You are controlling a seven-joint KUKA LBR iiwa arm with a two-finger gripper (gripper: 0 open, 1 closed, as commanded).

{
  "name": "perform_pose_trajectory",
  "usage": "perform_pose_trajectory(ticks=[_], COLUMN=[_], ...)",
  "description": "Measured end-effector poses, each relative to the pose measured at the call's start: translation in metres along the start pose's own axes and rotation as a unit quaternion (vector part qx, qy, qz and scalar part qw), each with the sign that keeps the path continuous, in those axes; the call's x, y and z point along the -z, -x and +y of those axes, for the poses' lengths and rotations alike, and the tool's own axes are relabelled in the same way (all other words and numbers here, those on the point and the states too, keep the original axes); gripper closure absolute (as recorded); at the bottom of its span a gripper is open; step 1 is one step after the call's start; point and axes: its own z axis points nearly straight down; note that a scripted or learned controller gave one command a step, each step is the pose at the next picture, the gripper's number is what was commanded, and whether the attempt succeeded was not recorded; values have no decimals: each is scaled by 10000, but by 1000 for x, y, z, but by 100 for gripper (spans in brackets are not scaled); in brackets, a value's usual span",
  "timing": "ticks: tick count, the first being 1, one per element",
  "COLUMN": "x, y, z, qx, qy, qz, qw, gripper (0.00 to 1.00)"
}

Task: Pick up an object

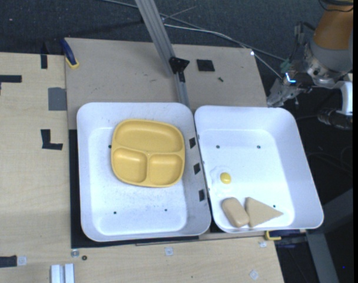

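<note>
Desk [26,158]: pale wood surface with dark tape marks, carrying two white bins side by side.

Left bin [96,217]: holds one yellow plate [148,152] with three compartments, lying flat in the upper half of the bin, nearer the far wall than the near one.

Right bin [285,140]: holds three things, all in its near half.
- Yellow ball [225,178]: small, alone near the left wall, apart from the other two.
- Tan roll [234,211]: rounded, oblong, near the front-left corner.
- Tan wedge [262,211]: triangular, just beside the roll on its right, close to the front wall; whether the two touch cannot be told.

Arm [332,28]: grey with an orange band, at the upper right, outside the right bin and beyond its far right corner.

Hand [279,94]: dark, hanging just past the right bin's far rim, well apart from all three things in that bin. Too dark and small to tell whether it is apart or together. Nothing is seen between its fingers.

Metal rail [158,28]: slants from the top edge down to the gap between the bins.
</note>
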Motion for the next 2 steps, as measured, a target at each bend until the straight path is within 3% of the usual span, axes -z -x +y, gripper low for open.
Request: perform_pose_trajectory(ticks=[2], x=[-15], y=[-104], z=[8], qx=[17], qy=[-37], qz=[12], qw=[10000], gripper=[100])
